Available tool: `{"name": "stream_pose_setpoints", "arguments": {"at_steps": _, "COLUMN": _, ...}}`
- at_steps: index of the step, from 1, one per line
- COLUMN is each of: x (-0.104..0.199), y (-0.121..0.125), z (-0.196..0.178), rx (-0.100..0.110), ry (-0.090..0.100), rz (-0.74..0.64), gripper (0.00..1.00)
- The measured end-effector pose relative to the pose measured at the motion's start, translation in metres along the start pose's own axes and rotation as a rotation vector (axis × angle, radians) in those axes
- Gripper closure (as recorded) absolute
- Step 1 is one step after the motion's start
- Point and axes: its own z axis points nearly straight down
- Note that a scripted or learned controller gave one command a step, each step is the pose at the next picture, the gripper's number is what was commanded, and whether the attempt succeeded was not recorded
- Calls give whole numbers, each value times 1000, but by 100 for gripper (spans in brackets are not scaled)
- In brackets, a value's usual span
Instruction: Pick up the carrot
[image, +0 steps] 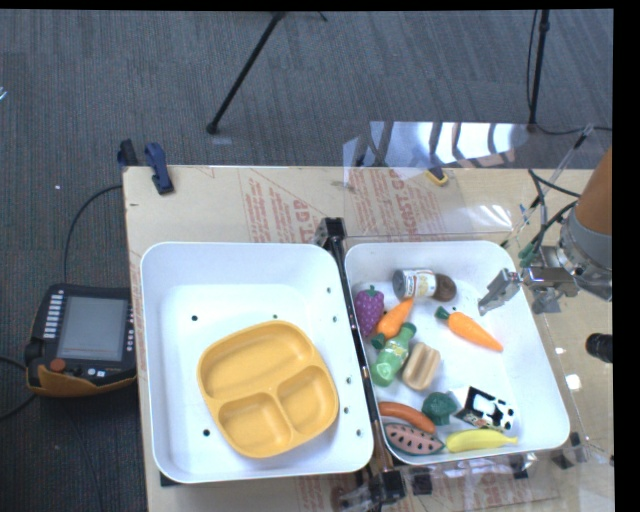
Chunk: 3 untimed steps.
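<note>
The carrot (474, 331) is orange with a small green top. It lies in the right bin (530, 345), right of the middle, with its tip toward the lower right. My gripper (497, 293) hangs just above and to the right of it, near the bin's right wall, reaching in from the right. Nothing shows in its grasp. A second, smaller orange carrot-like toy (395, 317) lies further left beside a purple grape bunch (368, 306).
The right bin also holds a small jar (415, 284), a green bottle (391, 354), a hot dog bun (421, 365), a sausage (407, 414), a watermelon slice (413, 439), a banana (482, 440), broccoli (440, 406) and a black-and-white toy (489, 409). The left bin (180, 290) holds a yellow divided plate (267, 387).
</note>
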Motion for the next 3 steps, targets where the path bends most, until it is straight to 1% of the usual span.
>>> {"name": "stream_pose_setpoints", "arguments": {"at_steps": 1, "x": 22, "y": 35, "z": 129, "rx": -6, "ry": 0, "rz": -169, "gripper": 0}}
{"name": "stream_pose_setpoints", "arguments": {"at_steps": 2, "x": 20, "y": 36, "z": 117, "rx": -6, "ry": 0, "rz": -166, "gripper": 100}}
{"name": "stream_pose_setpoints", "arguments": {"at_steps": 3, "x": 58, "y": 12, "z": 4, "rx": -20, "ry": -4, "rz": -120, "gripper": 100}}
